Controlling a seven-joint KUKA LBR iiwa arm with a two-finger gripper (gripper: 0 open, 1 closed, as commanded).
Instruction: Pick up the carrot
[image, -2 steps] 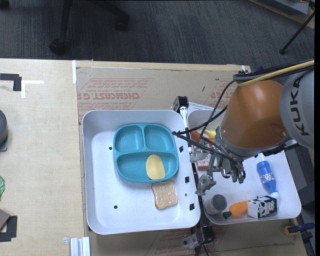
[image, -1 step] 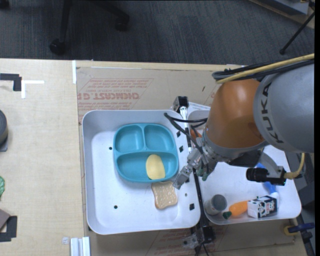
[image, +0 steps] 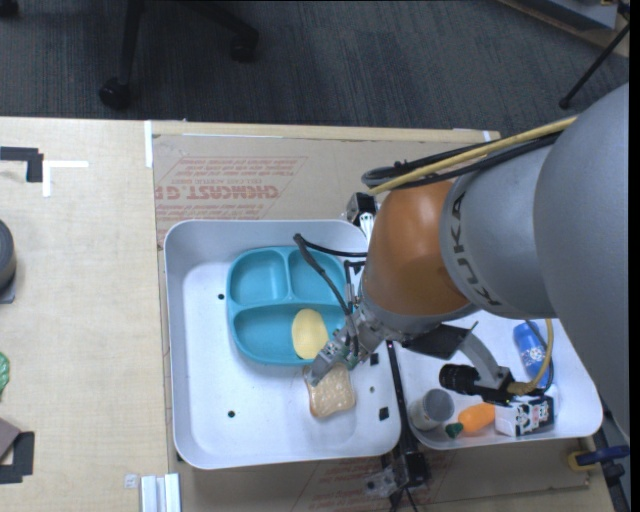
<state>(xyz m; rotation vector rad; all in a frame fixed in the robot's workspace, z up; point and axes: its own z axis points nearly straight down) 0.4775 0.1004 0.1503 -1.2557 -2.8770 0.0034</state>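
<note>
The carrot (image: 479, 417), orange with a green end toward the left, lies near the front of the right bin (image: 575, 395). It sits between a grey cup (image: 433, 408) and a small white box with black print (image: 526, 415). My gripper (image: 328, 361) is low in the left bin (image: 200, 400), well to the left of the carrot. It hangs just over the top edge of a tan bread-like piece (image: 332, 395), at the front right corner of the blue plate. The big grey and orange arm hides the middle of both bins.
A blue divided plate (image: 262, 305) in the left bin carries a yellow oval item (image: 308, 332). A blue and white bottle (image: 530, 345) lies at the right bin's far side. Cardboard lies under the bins, with wooden bench to the left.
</note>
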